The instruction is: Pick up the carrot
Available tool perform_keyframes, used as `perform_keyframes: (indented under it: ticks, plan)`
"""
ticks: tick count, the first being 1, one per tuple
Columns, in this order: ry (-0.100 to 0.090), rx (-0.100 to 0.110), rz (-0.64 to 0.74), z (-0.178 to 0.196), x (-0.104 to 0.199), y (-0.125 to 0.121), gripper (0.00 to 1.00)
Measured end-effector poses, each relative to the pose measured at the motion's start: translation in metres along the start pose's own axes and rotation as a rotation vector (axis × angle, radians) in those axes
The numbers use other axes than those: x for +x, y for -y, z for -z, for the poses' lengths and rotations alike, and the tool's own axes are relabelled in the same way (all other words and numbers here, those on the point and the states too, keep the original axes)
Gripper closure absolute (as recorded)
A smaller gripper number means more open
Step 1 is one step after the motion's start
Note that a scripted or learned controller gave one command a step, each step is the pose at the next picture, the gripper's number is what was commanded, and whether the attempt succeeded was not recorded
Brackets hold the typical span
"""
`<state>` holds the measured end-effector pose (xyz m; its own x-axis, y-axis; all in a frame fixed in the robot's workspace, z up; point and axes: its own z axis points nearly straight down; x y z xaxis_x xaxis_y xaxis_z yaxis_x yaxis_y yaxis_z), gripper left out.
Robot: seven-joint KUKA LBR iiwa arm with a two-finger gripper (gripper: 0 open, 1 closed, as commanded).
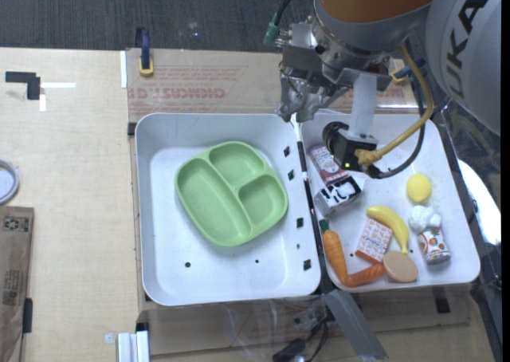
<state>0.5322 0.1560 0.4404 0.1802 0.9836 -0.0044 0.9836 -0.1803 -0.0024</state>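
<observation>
- The carrot is seen at 6 o'clock in the right bin, against its left wall, beside a sausage.
- The gripper is poised at 12 o'clock over the divide between the 2 bins, well apart from the carrot.
- Its finger state cannot be told.
- A green plate is held by the left bin.

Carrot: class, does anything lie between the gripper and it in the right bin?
Yes. The gripper hangs over the bin's far left corner; the carrot lies at the near left edge. Two small packets lie along the line between them.
</observation>
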Motion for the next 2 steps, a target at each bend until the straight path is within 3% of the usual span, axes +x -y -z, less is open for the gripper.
perform_keyframes:
  ticks: [1,2]
  plan:
    - [0.000,0.000,-0.068,-0.013,0.024,-0.074,1.00]
    - [-0.001,0.000,0.237,-0.150,-0.014,-0.090,1.00]
